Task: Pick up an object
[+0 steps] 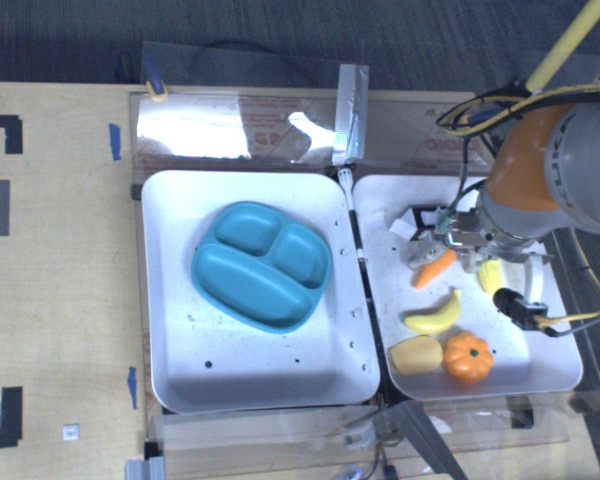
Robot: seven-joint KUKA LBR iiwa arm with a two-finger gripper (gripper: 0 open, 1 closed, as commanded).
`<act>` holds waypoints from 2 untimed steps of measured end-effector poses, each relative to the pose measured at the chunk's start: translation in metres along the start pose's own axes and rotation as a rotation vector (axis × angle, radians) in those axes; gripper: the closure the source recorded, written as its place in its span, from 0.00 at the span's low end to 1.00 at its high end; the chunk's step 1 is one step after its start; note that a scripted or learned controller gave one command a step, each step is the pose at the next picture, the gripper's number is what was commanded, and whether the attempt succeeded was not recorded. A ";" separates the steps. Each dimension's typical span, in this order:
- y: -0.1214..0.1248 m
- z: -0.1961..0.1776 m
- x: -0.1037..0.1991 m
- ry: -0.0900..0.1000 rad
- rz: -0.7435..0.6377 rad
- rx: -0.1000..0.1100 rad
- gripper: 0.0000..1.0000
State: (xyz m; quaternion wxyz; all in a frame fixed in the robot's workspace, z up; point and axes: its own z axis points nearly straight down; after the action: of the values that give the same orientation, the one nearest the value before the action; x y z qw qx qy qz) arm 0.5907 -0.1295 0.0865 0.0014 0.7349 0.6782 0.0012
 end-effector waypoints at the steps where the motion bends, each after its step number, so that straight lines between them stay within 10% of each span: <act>1: 0.002 -0.012 0.000 -0.001 -0.001 -0.006 1.00; 2: -0.023 -0.101 0.074 0.002 -0.117 -0.003 1.00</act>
State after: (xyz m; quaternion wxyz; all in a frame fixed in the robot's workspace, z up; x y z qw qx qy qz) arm 0.5732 -0.0544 0.1872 0.0018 0.6938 0.7201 0.0027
